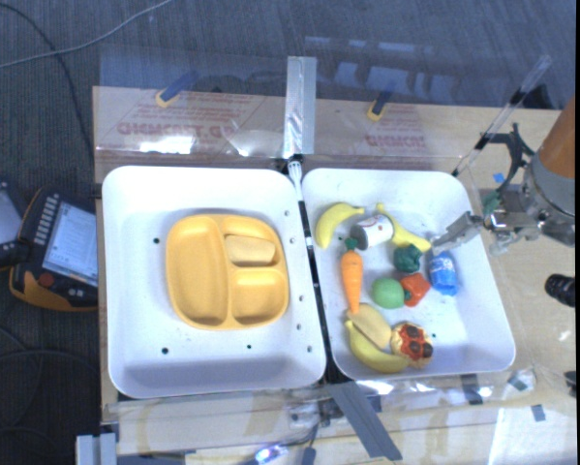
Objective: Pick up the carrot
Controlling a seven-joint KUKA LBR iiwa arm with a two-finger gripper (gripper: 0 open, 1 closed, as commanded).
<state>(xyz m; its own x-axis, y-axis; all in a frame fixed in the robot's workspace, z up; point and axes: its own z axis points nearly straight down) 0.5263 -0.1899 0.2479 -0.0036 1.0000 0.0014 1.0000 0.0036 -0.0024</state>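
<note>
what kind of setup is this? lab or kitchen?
Most likely a robot lab test bench, not a kitchen: two white bins taped to a board, toy food such as a carrot and bananas, and a teach pendant with cables lying on grey carpet.

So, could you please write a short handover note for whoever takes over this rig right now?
End effector: at the right bin's right edge, holding nothing that can be seen.
Carrot: lying in the right bin near its left wall, leafy end pointing away, between a banana above and another banana below.
Left bin: holds a yellow tray.
Done: no pick yet.
Left: reach across to the carrot, grasp it, lift it.
</note>
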